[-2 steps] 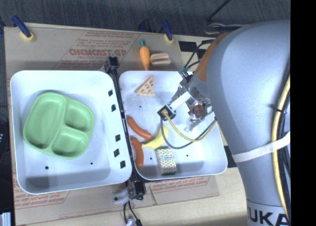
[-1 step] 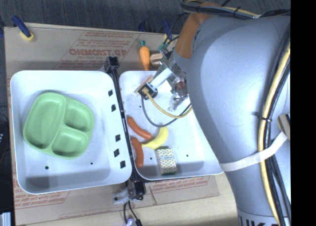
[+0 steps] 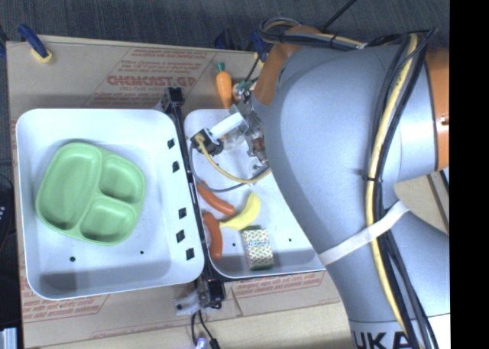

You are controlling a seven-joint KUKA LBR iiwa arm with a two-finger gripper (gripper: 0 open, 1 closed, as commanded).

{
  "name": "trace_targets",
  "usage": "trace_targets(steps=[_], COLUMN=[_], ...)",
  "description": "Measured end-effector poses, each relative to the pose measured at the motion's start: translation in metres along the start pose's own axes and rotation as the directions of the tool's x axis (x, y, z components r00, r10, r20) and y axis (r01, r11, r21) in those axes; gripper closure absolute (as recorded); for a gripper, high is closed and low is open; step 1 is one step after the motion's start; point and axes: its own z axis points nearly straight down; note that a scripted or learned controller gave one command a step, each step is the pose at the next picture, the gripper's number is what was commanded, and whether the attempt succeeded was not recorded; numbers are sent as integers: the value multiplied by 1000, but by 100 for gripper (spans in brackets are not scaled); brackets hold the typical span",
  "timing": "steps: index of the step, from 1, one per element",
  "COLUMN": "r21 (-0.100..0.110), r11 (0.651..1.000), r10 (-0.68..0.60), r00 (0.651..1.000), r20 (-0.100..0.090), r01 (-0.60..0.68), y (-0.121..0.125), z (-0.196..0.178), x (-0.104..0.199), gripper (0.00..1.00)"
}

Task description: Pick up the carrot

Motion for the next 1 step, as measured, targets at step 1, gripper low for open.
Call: trace_targets(steps=[1], r21=[5], r11=[1000], r10=[-7], r00=[1000], r20=[3], r01=[7], y=[-2], z=[-10], x=[1], gripper=[100])
